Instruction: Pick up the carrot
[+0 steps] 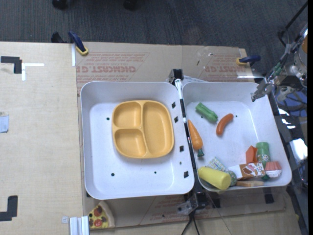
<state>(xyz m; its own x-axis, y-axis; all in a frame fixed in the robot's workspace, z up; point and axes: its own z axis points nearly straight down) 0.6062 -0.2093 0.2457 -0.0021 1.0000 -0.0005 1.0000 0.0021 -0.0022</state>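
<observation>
Two shallow white bins sit side by side on the tabletop, and the carrot (195,135) lies in the right bin (244,94), hard against the wall that this bin shares with its neighbour. The gripper (261,88) hangs at the far right rim of that same bin, so the carrot is well apart from it, across the bin floor and nearer the camera. Whether the gripper is open or closed cannot be told, and nothing is seen held in it.

The carrot looks like a small toy: probably light, stiff and smooth, so it may slip or roll if pinched near the tapered orange tip. A sounder hold would likely be across the thicker middle of the body, below the green top, with the closing direction crosswise to its length.

The shared wall is the main obstacle, since it leaves little room on that side of the carrot. Between gripper and carrot lie a green vegetable (206,112) and a reddish sausage (224,124), both apart from the carrot. Nearer the camera, a yellow cylinder (214,177) and a cluster of small food packages (257,168) crowd that end of the bin. The left bin (98,180) holds a yellow divided plate (143,129).
</observation>
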